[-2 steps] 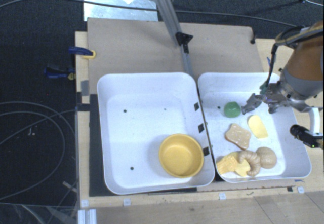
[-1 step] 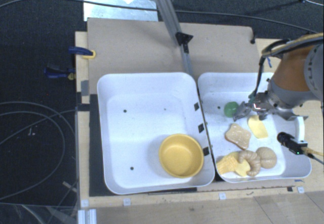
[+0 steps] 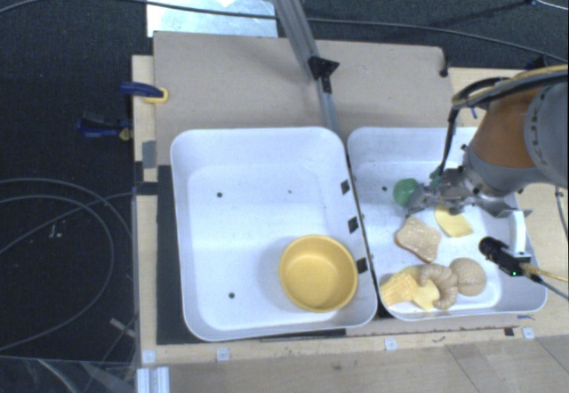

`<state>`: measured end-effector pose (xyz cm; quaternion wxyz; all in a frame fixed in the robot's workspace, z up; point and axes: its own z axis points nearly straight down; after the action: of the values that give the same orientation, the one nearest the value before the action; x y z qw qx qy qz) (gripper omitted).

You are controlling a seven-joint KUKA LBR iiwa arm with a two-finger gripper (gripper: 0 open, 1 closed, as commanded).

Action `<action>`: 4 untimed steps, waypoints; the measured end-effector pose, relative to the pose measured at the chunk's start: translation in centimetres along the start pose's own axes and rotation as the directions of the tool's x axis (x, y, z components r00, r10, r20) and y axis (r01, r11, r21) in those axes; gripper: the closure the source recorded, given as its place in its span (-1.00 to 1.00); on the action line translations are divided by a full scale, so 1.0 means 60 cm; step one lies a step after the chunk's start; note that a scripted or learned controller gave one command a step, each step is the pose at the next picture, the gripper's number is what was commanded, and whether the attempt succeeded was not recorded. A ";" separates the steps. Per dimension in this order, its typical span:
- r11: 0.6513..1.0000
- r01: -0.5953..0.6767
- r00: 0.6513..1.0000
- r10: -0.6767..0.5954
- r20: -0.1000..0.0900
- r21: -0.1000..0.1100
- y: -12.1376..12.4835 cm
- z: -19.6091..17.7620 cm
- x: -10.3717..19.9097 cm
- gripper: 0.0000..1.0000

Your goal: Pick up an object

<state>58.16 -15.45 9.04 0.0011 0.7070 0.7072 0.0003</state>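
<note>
Two white bins on the worktop. One yellow bowl in the left bin. Right bin: one green ball, one cracker, one yellow cheese slice, one croissant, one bread roll, one yellow wedge.

The arm's gripper hangs low in the right bin, just beside a green ball; a yellow bowl sits in the left bin
</note>
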 end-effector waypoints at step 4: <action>1.000 0.005 1.000 -0.005 0.000 -0.003 -0.009 -0.217 -0.003 1.00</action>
<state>57.60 -15.60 22.05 0.0020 0.7052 0.7090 0.0012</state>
